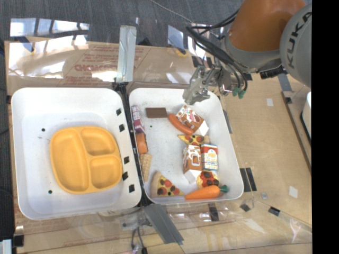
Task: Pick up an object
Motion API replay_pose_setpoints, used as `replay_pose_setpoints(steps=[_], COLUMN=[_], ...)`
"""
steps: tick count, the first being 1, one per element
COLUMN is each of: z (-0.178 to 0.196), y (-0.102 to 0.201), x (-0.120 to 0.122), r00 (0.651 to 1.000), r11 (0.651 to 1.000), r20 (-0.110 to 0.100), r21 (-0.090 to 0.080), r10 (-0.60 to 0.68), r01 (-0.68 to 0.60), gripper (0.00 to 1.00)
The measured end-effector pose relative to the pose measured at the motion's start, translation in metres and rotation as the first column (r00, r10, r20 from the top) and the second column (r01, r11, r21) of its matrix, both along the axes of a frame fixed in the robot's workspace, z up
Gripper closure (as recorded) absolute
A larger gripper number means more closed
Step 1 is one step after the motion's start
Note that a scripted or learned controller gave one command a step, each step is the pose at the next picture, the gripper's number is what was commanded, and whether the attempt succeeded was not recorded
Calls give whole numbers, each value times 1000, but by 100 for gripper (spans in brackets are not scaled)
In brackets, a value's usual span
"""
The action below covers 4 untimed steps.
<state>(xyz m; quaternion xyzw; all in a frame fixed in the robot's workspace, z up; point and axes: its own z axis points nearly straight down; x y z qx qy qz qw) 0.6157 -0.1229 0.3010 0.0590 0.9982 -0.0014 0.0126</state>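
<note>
While the grey arm (275, 20) reaches in from the right, its gripper (195, 93) hangs over the far edge of the right bin (231, 157), above the toy food and not touching any of it. I cannot tell if the jaws are apart or together, because they look like one pale grey shape from here. Nothing is seen between them.

Just below the gripper lies a brown chocolate bar (156, 112), and beside it an orange carrot (179, 124) that touches a small carton with a red pattern (190, 117). Lower in the same bin a pizza slice (192, 139) lies above two small cartons (201, 158) that stand side by side. Near the front wall there is a second carrot (202, 193), a second pizza slice (166, 186) and a round piece with red and dark spots (207, 179). Along the left wall of this bin lie a dark red packet (137, 118), an orange stick (141, 142) and an ice cream cone (146, 166).

The left bin (26, 115) holds a yellow divided plate (85, 159) with three compartments. Both bins sit on the tabletop (265, 142), which is covered with cardboard.
</note>
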Motion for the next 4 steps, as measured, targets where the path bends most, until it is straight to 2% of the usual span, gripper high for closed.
replay_pose_setpoints(steps=[1, 2, 3, 4], z=[-26, -49, -63, -87], y=[28, -50, 0, -55], x=[39, -16, -5, 14], r00=[999, 993, 991, 943], r11=[1000, 994, 991, 944], r20=[-20, -25, -26, -21], r21=[4, 2, 6, 2], r10=[-29, 111, 135, 331], r01=[29, -111, -134, -331], gripper=[100, 100, 100, 100])
